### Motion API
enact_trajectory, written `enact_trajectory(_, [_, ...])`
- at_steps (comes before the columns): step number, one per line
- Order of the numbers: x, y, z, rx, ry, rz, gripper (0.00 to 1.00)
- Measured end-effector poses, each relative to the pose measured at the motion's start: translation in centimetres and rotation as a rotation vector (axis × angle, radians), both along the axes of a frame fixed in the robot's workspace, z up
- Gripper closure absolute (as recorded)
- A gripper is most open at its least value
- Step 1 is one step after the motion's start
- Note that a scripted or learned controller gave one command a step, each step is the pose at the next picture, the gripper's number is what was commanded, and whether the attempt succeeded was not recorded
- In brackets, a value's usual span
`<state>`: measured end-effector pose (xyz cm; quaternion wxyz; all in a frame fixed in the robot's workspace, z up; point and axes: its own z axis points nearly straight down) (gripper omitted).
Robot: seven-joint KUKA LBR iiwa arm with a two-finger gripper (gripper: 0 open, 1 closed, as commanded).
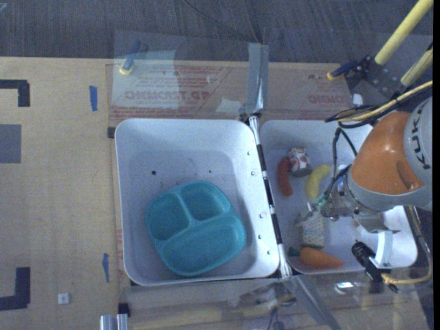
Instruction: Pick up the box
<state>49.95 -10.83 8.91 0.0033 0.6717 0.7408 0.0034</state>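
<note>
End effector [323, 208] over the right bin [271, 133].
It hangs just above the box [314, 231]; I cannot tell its state.

I see even, fairly bright light from overhead — the white bins [185, 150] come through cleanly, with soft shadow pooled along the left bin's inner walls. The clear sheet [185, 81] behind them shows pale glare. Detail is slightly soft throughout — small items in the right bin blur together.
</note>
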Motion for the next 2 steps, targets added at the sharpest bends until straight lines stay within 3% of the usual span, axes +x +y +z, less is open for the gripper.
enact_trajectory(1, [0.1,-0.3,1.0,-0.001,-0.005,-0.006,1.00])
enact_trajectory(2, [-1.1,8.4,9.5,0.000,0.009,0.041,1.00])
